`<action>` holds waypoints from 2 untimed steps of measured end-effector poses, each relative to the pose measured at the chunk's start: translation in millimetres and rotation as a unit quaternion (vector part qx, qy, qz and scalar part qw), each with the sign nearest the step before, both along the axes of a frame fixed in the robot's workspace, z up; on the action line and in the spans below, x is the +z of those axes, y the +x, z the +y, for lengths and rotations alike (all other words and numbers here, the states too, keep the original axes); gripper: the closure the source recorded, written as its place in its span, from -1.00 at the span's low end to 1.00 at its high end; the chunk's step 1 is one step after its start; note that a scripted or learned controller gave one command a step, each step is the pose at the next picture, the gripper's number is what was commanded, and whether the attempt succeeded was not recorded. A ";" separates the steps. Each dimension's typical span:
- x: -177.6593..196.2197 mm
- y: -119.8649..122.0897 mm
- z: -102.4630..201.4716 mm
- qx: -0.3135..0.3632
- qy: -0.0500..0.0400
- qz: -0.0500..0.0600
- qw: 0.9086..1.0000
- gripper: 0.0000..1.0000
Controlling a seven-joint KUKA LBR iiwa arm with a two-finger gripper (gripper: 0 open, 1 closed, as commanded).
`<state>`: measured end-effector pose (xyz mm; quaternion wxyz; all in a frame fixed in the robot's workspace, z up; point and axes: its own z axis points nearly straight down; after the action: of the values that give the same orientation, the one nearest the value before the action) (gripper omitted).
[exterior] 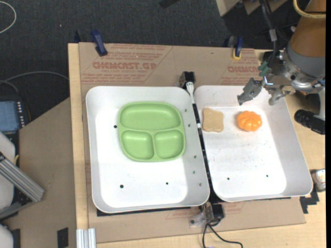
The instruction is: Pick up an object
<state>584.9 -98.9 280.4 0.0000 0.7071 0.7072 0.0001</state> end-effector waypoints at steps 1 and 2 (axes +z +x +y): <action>-87.8 -19.3 -32.6 -0.002 0.001 0.005 1.000 -1.00; -198.2 23.1 -66.4 -0.001 -0.001 0.001 1.000 -1.00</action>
<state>607.9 -165.3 82.2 -0.0006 0.7077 0.7065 -0.0013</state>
